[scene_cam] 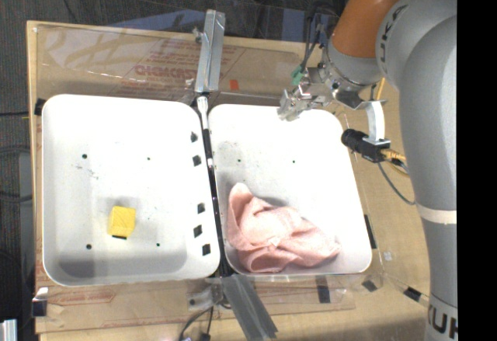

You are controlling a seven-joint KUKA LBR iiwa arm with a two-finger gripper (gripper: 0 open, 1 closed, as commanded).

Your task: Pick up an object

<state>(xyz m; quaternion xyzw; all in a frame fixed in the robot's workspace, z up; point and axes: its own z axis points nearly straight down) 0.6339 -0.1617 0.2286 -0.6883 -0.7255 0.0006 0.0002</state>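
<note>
A crumpled pink cloth (278, 237) lies in the near part of the right bin (326, 147). A small yellow block (122, 221) sits in the near part of the left bin (70, 122). My gripper (293, 106) hangs over the far rim of the right bin, well away from the cloth. Nothing shows between its fingers, and their gap is too small to read.
A metal divider bar (208, 60) runs back from between the two bins. The grey arm (423, 99) fills the right side, over the bench edge. The bins sit on a wooden board (116, 52).
</note>
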